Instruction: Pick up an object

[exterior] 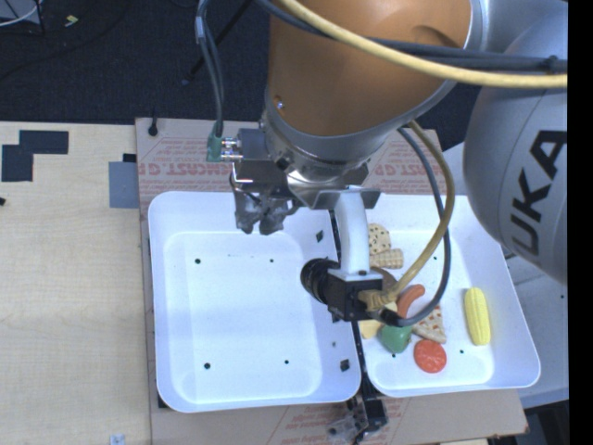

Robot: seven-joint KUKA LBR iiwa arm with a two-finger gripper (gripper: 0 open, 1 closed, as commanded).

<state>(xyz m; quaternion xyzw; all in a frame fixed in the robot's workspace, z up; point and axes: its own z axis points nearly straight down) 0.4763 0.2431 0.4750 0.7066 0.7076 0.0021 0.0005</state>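
Objects [431,324] available for picking: a small heap of toy food, all in the right bin [505,364].
- Corn cob [476,315], yellow: alone by the bin's right edge, apart from the rest.
- Red round piece [430,356]: near the bin's near edge.
- Green piece [395,336]: just beside the red one, toward the bin's left edge.
- Sausage [411,296], orange-red: mid-heap.
- Crackers [379,239]: toward the far left corner.

Gripper [264,213]: over the far edge of the left bin [241,313], close to its far right corner. I cannot tell whether it is released or clenched. I see no object in it.

Both bins sit on the pale wooden surface [65,295].

Step in hand, as I judge it: approach only, with no grasp made. The next move calls for carrying the gripper across the divide into the right bin. I would choose the corn cob, since it lies clear of its neighbours, and descend squarely over it.
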